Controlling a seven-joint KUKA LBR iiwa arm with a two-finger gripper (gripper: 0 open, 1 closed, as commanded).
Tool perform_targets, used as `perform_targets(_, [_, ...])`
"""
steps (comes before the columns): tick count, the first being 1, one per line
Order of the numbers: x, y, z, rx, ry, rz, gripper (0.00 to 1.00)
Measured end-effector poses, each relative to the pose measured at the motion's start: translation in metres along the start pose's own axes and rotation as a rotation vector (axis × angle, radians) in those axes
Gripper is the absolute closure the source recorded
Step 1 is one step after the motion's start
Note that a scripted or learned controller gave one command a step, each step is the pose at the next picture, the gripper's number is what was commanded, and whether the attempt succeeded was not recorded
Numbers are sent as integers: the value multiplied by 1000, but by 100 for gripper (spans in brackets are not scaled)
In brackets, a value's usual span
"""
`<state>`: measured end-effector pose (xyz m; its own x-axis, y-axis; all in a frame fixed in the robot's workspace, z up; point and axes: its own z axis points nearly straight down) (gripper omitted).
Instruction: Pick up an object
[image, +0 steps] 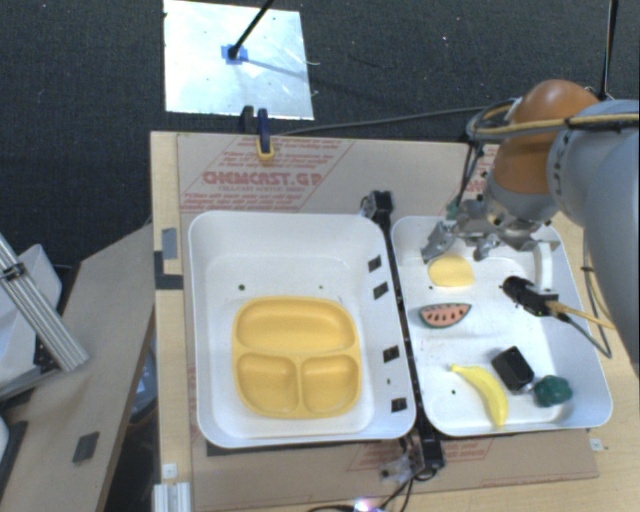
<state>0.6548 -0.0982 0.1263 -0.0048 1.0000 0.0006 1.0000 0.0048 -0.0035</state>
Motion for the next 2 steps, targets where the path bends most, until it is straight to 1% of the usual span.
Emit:
perform_targets(1, [-1,2,-15,-8,-1,-1,100])
perform_targets(2, [0,10,-61,-10,-1,0,100])
